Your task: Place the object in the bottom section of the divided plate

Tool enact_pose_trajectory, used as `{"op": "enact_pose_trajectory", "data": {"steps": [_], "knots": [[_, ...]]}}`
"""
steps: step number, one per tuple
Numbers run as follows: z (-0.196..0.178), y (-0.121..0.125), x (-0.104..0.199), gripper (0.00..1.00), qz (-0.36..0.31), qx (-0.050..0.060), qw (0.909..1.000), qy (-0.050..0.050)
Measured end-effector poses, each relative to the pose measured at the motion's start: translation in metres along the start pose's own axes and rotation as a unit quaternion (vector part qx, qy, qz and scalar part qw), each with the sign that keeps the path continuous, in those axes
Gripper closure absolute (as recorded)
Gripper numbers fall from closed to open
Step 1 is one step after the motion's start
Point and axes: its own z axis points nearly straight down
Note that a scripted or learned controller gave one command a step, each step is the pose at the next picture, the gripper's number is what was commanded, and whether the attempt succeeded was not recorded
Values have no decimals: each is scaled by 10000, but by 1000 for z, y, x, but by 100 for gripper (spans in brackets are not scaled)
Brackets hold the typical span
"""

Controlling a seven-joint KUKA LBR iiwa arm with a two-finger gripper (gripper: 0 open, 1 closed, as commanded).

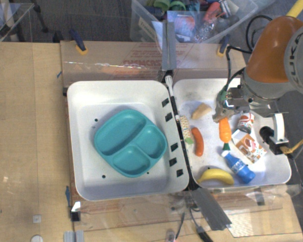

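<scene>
**Arm over right bin, plate sections bare**

Teal divided plate (130,143) sits in the left bin (81,135), rotated at a slant. Three sections visible: two smaller ones toward the upper side, one toward the lower edge. Nothing lies in any of them.

Gripper (223,113) is low over the right bin (278,178), arm coming in from the right, orange band above the wrist. It sits right at the top end of the toy carrot (224,130). Can't tell how wide the claw stands or whether it has hold of anything; the wrist body hides that area.

Right bin contents:
- toy carrot, orange with green tip, roughly upright in view, just below the gripper
- beige wedge-shaped piece (202,111) left of the gripper, apart from it
- red-orange sausage-shaped toy (197,140) near the divider between bins
- banana (215,176) at the near edge
- blue bottle-shaped item (240,168) just right of the banana, its upper end near the carrot's green tip
- white packet with red-brown print (249,147) right of the carrot; print too small to read
- small red-and-white item (246,120) above the packet, label unreadable

Partial lettering on the arm housing at the right edge, cut off by the frame. Clear tub of mixed toys (192,6) behind the bins.
</scene>
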Motion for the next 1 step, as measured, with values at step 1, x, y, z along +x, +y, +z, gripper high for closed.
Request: {"op": "enact_pose_trajectory", "data": {"steps": [1], "knots": [[18,39,85,100,-1092,-10,9940,-4]]}}
